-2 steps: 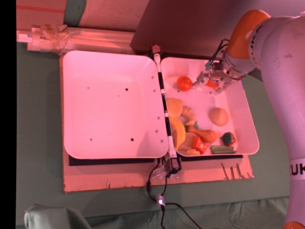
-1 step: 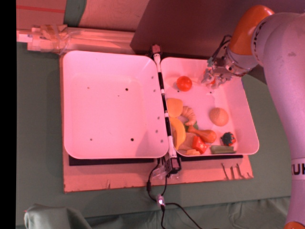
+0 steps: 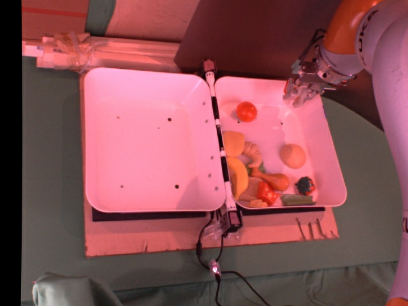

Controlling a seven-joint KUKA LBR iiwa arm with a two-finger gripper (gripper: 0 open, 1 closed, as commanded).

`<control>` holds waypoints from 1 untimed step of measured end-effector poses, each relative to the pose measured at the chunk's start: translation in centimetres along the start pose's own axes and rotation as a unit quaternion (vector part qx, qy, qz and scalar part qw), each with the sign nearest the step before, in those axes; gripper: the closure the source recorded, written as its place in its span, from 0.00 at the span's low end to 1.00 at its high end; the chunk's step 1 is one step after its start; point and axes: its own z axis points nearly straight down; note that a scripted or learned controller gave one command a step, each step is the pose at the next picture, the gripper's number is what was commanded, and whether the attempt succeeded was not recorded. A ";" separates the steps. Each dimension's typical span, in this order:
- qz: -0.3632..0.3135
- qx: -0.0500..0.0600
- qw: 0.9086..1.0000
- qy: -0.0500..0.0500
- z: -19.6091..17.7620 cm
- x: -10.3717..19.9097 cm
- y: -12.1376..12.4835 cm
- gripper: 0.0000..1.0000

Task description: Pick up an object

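Note:
The right bin [image 3: 319, 132] holds several toy foods: a red tomato [image 3: 247, 111], a round tan bun [image 3: 293, 155], a yellow banana-like piece [image 3: 238, 174], an orange carrot shape [image 3: 274, 180], a red pepper [image 3: 267, 194], a green pickle [image 3: 297, 199] and a small dark berry cluster [image 3: 305, 185]. My gripper [image 3: 301, 94] hangs above the bin's far right corner, right of the tomato and well behind the bun. Nothing shows between its fingers.
The left bin [image 3: 102, 139] lies beside the right one, with a black-and-white divider strip [image 3: 218, 145] between them. Both rest on a cardboard sheet [image 3: 153, 238]. Cables [image 3: 213, 260] trail from the front. A cloth [image 3: 64, 291] lies at the lower left.

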 end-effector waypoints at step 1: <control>-0.001 0.000 1.000 0.000 -5.4 0.7 0.8 1.00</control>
